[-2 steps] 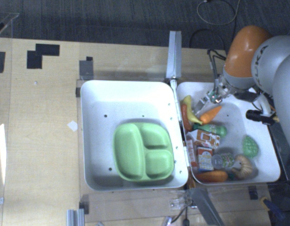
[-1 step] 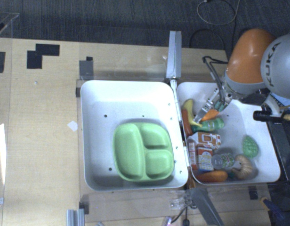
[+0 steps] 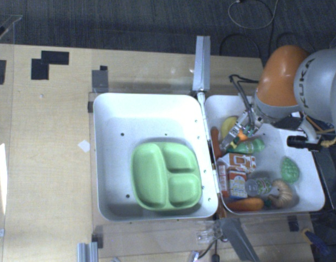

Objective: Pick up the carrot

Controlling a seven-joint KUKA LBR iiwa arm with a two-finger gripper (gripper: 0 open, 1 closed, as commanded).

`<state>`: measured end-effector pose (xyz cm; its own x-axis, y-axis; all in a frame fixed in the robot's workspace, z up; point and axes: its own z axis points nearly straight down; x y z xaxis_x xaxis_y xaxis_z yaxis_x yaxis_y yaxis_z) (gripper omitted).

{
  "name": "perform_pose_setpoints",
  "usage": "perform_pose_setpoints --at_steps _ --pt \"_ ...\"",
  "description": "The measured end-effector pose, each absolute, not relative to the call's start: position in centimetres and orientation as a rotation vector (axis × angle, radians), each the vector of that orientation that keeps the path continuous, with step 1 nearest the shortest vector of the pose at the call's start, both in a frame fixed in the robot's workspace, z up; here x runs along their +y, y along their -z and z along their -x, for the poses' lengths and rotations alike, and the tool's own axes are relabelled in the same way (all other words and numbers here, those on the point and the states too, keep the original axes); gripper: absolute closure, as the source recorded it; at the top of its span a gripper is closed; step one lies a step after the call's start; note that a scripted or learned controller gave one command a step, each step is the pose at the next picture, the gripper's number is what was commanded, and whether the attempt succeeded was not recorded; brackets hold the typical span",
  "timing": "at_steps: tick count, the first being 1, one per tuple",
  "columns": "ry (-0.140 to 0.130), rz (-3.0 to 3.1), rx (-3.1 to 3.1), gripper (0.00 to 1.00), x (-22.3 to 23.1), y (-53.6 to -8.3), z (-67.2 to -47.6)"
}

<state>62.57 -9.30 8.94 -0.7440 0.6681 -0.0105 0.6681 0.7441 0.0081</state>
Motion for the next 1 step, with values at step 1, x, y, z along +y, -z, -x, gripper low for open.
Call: perform_pose_setpoints --at_steps 1 --pt "-0.004 -0.874 3.006 0.00 -11.54 -15.04 -61.99"
